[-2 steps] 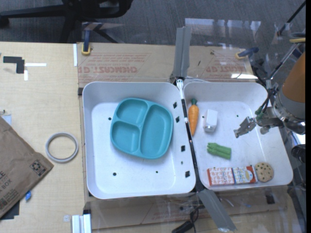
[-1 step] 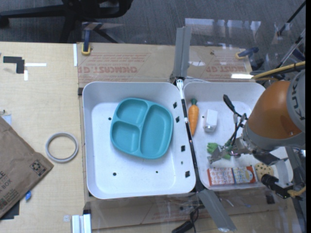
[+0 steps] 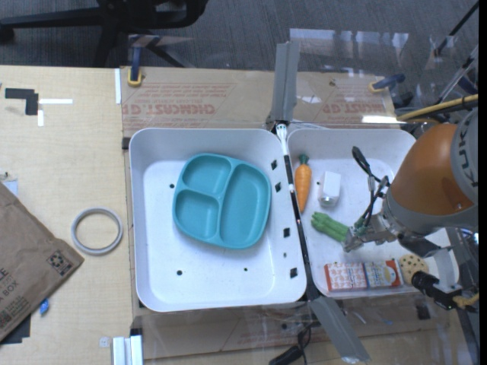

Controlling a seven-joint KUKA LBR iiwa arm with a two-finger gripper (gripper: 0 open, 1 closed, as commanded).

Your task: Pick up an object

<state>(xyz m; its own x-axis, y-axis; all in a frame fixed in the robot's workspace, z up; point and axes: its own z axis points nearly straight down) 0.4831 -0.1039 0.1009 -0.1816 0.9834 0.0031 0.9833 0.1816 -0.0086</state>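
Note:
In the right bin (image 3: 396, 139), my gripper (image 3: 356, 240) hangs low, its tip just right of a green vegetable toy (image 3: 329, 225) lying on the bin floor. The tip touches or nearly touches the toy's right end; I cannot tell which. An orange carrot toy (image 3: 303, 185) lies along the bin's left wall. A small white block (image 3: 330, 188) sits beside the carrot. A flat red and white packet (image 3: 359, 275) lies at the front of the bin, below the gripper. A tan round cookie-like piece (image 3: 412, 264) rests to the packet's right.
The left bin (image 3: 152, 226) holds a teal divided plate (image 3: 223, 200). A roll of tape (image 3: 97, 230) and a brown cardboard box (image 3: 27, 265) lie on the bench at left. The arm's orange band (image 3: 434, 177) covers the right bin's right side.

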